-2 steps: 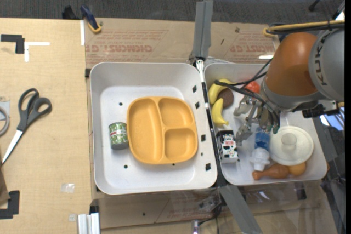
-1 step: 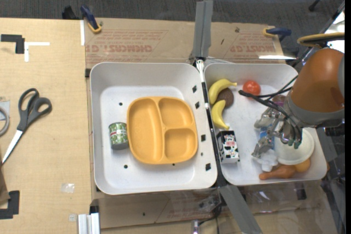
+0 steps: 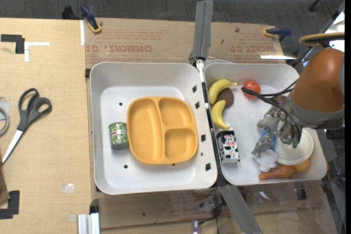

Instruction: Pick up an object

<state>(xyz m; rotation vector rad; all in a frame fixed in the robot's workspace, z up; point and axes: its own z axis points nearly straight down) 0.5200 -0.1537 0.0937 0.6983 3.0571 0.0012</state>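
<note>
Showing the bench (image 3: 44,63) from above, its bare wood lying well to the left of the claw (image 3: 265,145). Two shallow white bins sit side by side: the left bin (image 3: 104,118) stands well apart from the claw, while the right bin (image 3: 241,172) surrounds it. The grey arm (image 3: 321,90), with its orange band, reaches in from the right and ends above the right bin's lower right part. A yellow divided plate (image 3: 162,130) lies in the left bin, far to the claw's left. A pair of scissors (image 3: 24,115) rests on the bare bench, farther left again. A banana (image 3: 219,98) lies up and to the left of the claw, near the bins' shared wall. A white bowl (image 3: 299,152) sits just right of the claw. An orange carrot-like piece (image 3: 282,171) lies just below the claw. A small black-and-white carton (image 3: 228,146) stands to the claw's left. A green can (image 3: 118,135) stands in the left bin beside the plate. A red tomato (image 3: 252,86) lies above the claw. Whether the claw is released or clenched cannot be told; a pale object just beneath it is too blurred to identify.
</note>
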